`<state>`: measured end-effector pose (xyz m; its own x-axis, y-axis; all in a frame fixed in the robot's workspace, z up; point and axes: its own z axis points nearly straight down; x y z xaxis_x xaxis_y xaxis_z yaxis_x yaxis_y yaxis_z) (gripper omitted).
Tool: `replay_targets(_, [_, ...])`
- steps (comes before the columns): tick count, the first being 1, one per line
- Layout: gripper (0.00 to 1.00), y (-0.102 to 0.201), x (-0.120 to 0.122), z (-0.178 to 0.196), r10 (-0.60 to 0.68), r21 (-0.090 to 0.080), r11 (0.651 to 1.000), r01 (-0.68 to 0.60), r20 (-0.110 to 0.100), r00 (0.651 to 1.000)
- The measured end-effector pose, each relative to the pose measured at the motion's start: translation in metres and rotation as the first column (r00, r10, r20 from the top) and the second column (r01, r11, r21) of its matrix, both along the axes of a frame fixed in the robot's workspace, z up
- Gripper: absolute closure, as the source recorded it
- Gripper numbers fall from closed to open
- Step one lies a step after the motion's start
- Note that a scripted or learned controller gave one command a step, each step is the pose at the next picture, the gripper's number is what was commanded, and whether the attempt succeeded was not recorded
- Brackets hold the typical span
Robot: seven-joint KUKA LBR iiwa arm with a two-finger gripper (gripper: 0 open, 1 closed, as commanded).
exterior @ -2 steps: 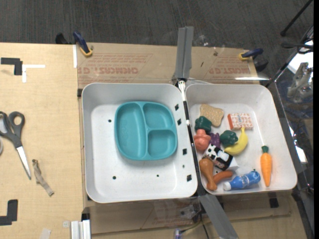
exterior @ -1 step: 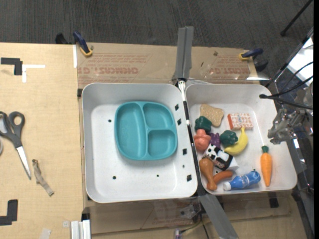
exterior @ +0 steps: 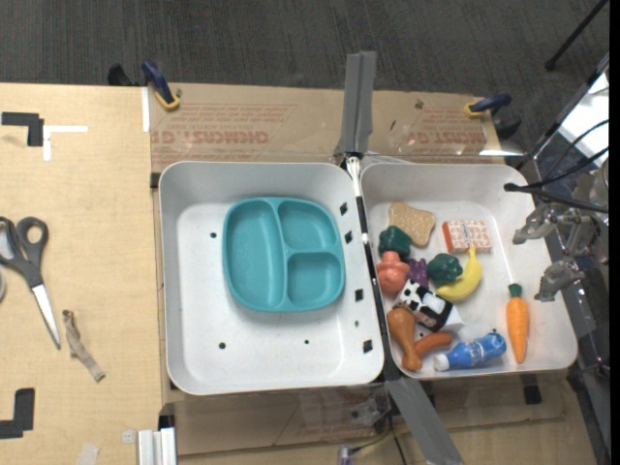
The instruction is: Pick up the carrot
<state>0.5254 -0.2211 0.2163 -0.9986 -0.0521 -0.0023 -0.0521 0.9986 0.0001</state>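
Currently the carrot (exterior: pixel 518 326) is lying in the right bin (exterior: pixel 542 187) near its right wall, long axis running near to far, leafy end farther. The gripper (exterior: pixel 554 260) is hovering just right of it, holding nothing; its opening is unclear.

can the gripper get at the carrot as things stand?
Probably yes. The carrot lies apart near the right bin's right wall, nothing over it, the blue bottle just beside its tip. The gripper sits at that same edge, close by.
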Motion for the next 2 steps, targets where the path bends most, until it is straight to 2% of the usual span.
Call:
replay_targets(1, [0.0, 0.004, -0.044, -0.061, 0.025, -0.001, 1.0, -0.025, 0.0, 1.0])
replay_targets(2, [0.0, 0.0, -0.042, -0.125, -0.035, 0.0, 0.999, 0.035, -0.001, 0.999])
